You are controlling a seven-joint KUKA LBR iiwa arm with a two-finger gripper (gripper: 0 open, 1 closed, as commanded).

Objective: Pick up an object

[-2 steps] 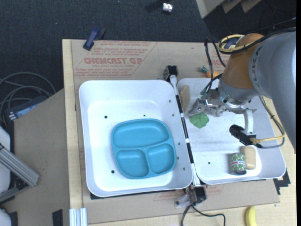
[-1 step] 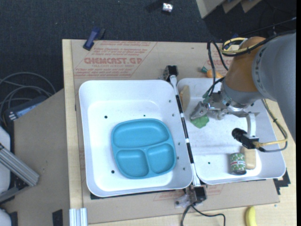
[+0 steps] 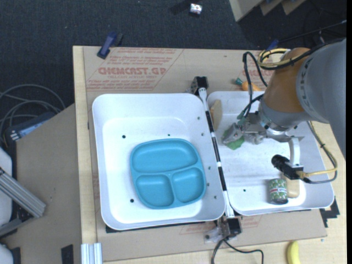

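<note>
Small can (image 3: 278, 191) lying below-right of claw (image 3: 235, 136), seemingly clenched on green object (image 3: 235, 142); risk: shallow pinch slipping during lift

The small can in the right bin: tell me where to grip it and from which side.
Probably grip the small can across its round side wall, coming straight down. It seems to lie tipped near the right bin front rim, a tan piece touching its right, so close the fingers across front and back.

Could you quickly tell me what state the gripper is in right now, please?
Gripper: low in the right bin, at a green object; grip cannot be told.
</note>
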